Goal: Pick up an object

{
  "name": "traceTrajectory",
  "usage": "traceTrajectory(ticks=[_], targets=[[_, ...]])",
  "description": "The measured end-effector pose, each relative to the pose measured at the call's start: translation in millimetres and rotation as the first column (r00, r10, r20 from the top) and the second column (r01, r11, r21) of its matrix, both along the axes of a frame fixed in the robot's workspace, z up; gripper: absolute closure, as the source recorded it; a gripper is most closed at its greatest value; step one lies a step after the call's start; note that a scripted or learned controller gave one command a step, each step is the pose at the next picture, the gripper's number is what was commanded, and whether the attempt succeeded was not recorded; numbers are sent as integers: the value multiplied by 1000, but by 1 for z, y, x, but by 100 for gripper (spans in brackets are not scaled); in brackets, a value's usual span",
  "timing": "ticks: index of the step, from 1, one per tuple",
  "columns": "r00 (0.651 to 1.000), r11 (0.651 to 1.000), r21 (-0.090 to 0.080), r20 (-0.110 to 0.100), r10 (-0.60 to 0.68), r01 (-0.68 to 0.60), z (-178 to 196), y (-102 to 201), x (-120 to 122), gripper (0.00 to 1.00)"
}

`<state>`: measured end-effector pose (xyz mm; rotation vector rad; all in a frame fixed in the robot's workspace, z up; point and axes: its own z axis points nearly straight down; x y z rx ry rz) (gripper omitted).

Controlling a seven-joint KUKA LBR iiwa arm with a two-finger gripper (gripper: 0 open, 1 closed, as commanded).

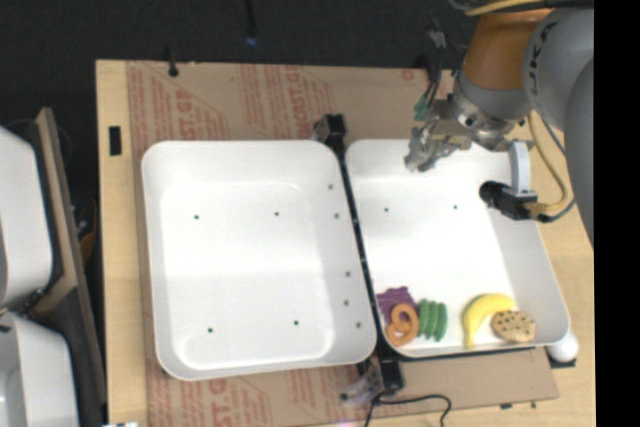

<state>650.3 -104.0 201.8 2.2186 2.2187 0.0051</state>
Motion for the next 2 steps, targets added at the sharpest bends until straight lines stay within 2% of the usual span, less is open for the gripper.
traceTrajectory(ticks=[1,2], targets=[[1000,1000,0,-1,0,0,42,-1,1,100],[1000,1000,1,-5,3,-3,34,44,-14,100]])
